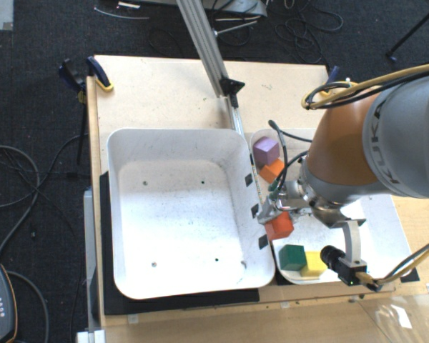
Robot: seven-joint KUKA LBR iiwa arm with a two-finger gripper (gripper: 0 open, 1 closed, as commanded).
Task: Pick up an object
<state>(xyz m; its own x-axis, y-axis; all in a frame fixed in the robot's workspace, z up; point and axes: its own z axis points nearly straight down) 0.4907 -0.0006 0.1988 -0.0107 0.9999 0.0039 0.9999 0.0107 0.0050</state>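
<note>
My gripper [277,207] hangs over the left part of the right bin [294,280], close to the wall shared with the left bin. Directly under it, touching or nearly touching, is a red-orange block [279,227]. Just behind the gripper lie an orange block [272,170] and a purple block [265,149] at the bin's far end. A green block [293,256] and a yellow block [314,264] sit side by side at the bin's near end. The arm's bulky wrist hides most of the right bin's middle and right side.
The left bin [129,143] stands beside the right one, with its rim close to the gripper. A slanted metal rail [204,38] reaches down to the bins' far edge. A black fitting [341,263] on the arm overhangs the near right corner.
</note>
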